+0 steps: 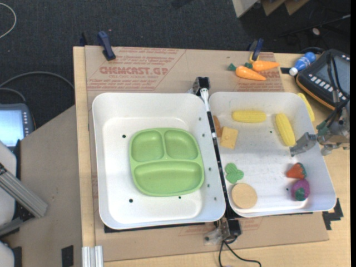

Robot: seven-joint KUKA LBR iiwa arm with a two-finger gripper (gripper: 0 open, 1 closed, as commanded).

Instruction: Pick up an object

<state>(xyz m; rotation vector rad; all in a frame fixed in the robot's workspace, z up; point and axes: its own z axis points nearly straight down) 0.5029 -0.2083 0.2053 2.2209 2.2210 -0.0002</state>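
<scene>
Two white bins (105, 149) sit on a brown bench (139, 68) over dark carpet (111, 10).

Robotics lab, cardboard-covered bench (139, 68) held by blue clamps (105, 44), two white bins (105, 149) of toy food, cables (33, 77) across dark carpet (139, 10), control pendant (325, 79) at the edge

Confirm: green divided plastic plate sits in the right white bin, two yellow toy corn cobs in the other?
Bins are swapped. The camera view shows the green divided plastic plate in the left white bin, and the two yellow toy corn cobs in the right white bin.
</scene>
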